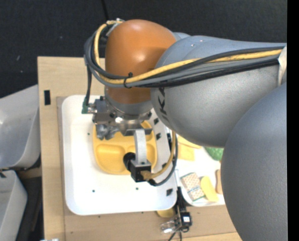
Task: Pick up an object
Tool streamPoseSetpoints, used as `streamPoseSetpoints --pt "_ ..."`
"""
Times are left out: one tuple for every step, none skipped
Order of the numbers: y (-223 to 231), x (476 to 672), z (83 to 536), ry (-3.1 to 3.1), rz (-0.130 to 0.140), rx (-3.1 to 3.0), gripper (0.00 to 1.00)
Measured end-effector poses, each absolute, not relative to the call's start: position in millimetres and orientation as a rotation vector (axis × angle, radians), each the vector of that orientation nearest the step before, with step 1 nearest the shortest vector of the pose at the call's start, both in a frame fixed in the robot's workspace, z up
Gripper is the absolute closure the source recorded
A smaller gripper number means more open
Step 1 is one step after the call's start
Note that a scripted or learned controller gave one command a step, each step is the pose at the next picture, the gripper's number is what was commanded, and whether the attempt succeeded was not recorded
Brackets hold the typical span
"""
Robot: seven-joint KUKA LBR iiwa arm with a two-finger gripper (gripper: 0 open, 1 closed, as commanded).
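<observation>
Camera view looks down on the counter (pixel 50 149), whose bare strip runs along the near and left rims of the white bin (pixel 89 195). The bin's near part and left side are open floor. Just right of its near right corner lies a checked card (pixel 190 184), its print too small to read. At the bin's middle sits a yellow dish (pixel 109 157), with the gripper (pixel 120 130) over the dish's far part. Whether the gripper is open, closed or touching the dish cannot be told.

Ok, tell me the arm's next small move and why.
Probably a short, straight descent. The gripper hangs over the upper part of the rounded yellow plastic dish in the shallow white bin, and the wrist hides whether the two are touching.
</observation>
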State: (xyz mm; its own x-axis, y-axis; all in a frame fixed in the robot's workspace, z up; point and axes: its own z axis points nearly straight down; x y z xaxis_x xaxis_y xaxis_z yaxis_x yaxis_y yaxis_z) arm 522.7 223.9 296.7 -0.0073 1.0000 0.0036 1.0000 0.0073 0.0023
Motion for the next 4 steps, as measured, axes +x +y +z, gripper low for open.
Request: streamPoseSetpoints --pt "207.3 496.7 279.7 -2.219 0.006 -2.222 1.0" --pt "196.5 592.3 143.0 -2.217 0.016 -2.224 1.0" --pt "197.7 584.5 161.5 -2.223 0.007 -2.219 1.0" --pt "200.4 576.3 175.7 -2.22 0.006 -2.224 1.0"
